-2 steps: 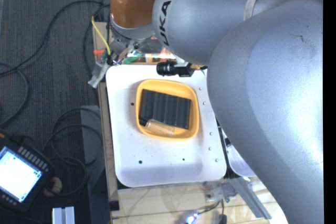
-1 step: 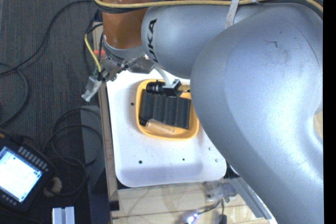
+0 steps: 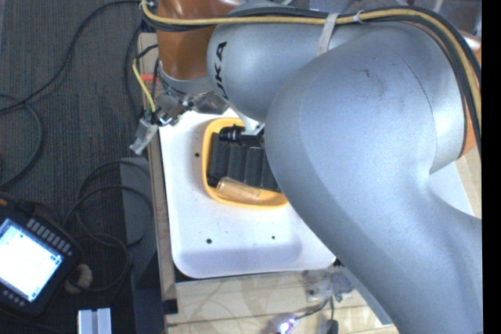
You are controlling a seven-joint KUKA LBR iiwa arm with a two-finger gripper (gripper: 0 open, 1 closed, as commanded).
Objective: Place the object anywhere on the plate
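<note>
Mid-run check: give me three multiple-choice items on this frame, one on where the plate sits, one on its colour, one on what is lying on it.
1. Where is the plate?
A. In the white bin
B. On the dark floor at left
C. On top of the arm

2. What colour is the plate's rim?
A. Blue
B. Yellow-orange
C. Green

3. What is the state of the plate?
A. Flipped upside down
B. Stacked on a second plate
C. Bearing a black object and a tan one

Answers:
1. A, since white bin floor surrounds the plate's visible left and lower sides.
2. B, since the visible curved rim is yellow-orange against the white bin.
3. C, since a black ribbed item and a tan rounded item lie inside the rim, partly hidden by the arm.
</note>
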